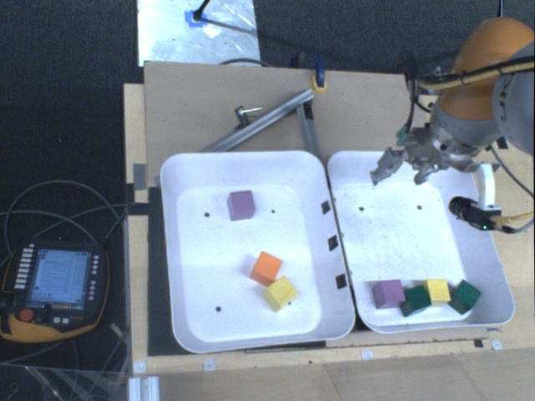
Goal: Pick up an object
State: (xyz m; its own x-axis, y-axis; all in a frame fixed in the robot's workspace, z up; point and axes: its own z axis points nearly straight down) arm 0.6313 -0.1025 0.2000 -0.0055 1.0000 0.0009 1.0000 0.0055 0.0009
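Setting: a wooden bench (351, 107) on dark carpet, carrying two shallow white bins side by side; a teach pendant (52, 289) lies on the floor beside it, and a metal rod (259, 122) rests across the bench behind the bins.
Left bin (180, 224): holds a purple cube (241, 205) toward the back, and an orange cube (266, 267) touching a yellow cube (280, 293) nearer the front.
Right bin (418, 232): holds four cubes in a tight row along the front wall: a purple block (388, 292), a dark green block (414, 300), a yellow block (438, 290) and a second green block (464, 295).
Arm: reaches in from the right, its gripper (406, 165) above the back edge of the right bin, well apart from every cube.
Tool state: fingers spread apart, nothing between them, touching nothing that can be made out.
Risk, crowding: the row in the right bin leaves almost no gap, so a finger likely lands on a neighbour and pushes the cubes instead of straddling one.
Risk, wall: these cubes sit near the front wall, where a finger may strike the rim.
Risk, left pair: the touching orange and yellow cubes pose the same problem.
Safest target, by judgement: the lone purple cube.
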